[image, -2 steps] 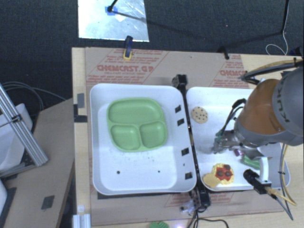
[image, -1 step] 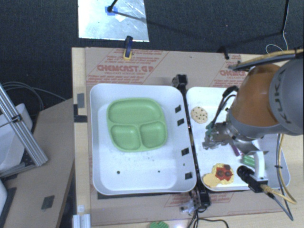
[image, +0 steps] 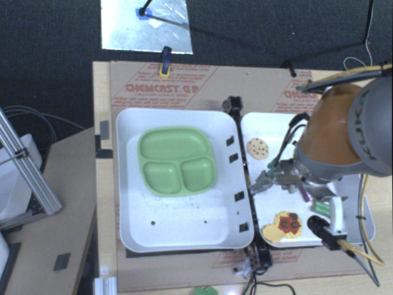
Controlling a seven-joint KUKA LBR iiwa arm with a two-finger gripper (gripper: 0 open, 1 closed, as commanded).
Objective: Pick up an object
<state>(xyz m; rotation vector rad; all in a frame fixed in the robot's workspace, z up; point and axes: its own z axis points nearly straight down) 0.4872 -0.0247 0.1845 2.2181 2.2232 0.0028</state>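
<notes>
Bench (image: 184, 82): brown board printed with red lettering, laid under both bins.
Metal sheet (image: 146, 16): set on dark carpet beyond the bench.
Clamp (image: 165, 62): blue and yellow, fixed at the board's far edge.

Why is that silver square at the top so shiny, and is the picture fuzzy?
In the camera view, the metal sheet throws back glare in pale streaks; the green plate is evenly lit with soft shadows; the whole view is slightly soft, and the gripper looks blurry.
</notes>
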